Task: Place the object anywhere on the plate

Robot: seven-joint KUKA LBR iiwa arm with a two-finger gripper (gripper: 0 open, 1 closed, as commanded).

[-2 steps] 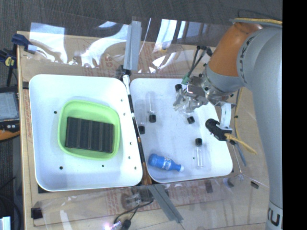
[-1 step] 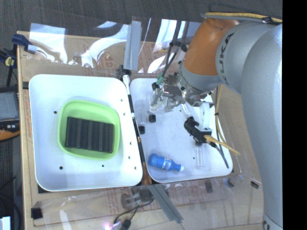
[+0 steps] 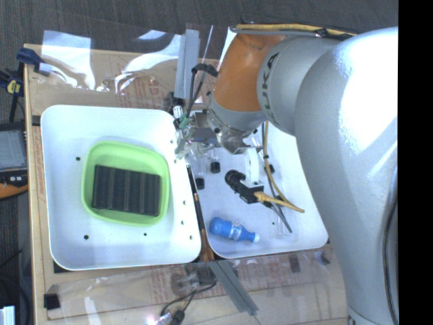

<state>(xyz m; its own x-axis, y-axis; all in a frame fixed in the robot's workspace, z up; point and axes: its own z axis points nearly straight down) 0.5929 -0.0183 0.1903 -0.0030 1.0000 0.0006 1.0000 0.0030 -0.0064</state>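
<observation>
Though tool (image 3: 193, 144) state unclear, bottle (image 3: 233, 231) in right bin (image 3: 301, 219), green plate (image 3: 90, 164) in left bin (image 3: 61, 134).

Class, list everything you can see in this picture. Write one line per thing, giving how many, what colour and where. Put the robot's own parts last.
left-hand bin: one, white, on the bench
right-hand bin: one, white, beside the first
plate: one, green, in the left-hand bin
ribbed block: one, dark grey, lying on the plate
bottle: one, blue, lying on its side in the right-hand bin, near the front edge
bench: one, pale brown, under both bins
arm: one, grey with an orange band, reaching in from the right
claw: one, metal, over the join between the two bins, towards the back
</observation>
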